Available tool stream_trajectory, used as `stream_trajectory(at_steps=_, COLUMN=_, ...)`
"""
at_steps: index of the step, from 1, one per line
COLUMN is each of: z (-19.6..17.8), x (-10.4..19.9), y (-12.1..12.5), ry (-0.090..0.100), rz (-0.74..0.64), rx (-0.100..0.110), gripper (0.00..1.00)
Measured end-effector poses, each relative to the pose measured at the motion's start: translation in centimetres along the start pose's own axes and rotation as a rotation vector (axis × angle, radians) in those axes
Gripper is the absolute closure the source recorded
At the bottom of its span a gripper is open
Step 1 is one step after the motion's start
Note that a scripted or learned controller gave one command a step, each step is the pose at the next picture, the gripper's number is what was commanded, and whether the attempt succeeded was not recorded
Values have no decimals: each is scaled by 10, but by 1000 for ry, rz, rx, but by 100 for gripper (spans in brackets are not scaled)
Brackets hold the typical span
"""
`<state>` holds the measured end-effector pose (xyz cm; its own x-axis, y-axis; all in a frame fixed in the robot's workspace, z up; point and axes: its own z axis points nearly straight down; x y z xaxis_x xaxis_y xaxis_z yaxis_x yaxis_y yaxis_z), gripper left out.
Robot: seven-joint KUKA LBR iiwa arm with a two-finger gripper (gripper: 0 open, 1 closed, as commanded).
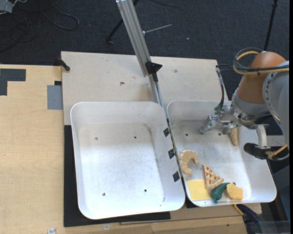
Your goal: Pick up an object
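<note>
End effector (219,122) hovering in right bin (205,106), far end; grip state unclear. Nothing lifted: croissant (188,161), waffle (211,176) lying near end, waiting.

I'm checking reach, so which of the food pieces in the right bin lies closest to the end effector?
The croissant-shaped piece, lying by itself toward the middle of the right bin. The waffle wedge, yellow slab, green piece and orange-yellow chunk cluster farther from the end effector, along the near rim.
</note>
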<state>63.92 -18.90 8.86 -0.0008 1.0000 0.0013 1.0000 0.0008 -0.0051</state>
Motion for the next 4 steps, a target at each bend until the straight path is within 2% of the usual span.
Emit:
stream_trajectory(at_steps=1, z=-13, x=-1, y=1, ry=-1, rz=1, rx=-3, gripper=100)
stream_trajectory(at_steps=2, z=-58, x=-2, y=8, ry=-2, rz=0, rx=-9, gripper=100)
stream_trajectory(at_steps=3, z=-121, x=1, y=9, ry=-3, rz=-2, rx=-11, gripper=100)
stream_trajectory(at_steps=4, z=-176, x=-5, y=2, ry=-3, rz=0, rx=-10, gripper=100)
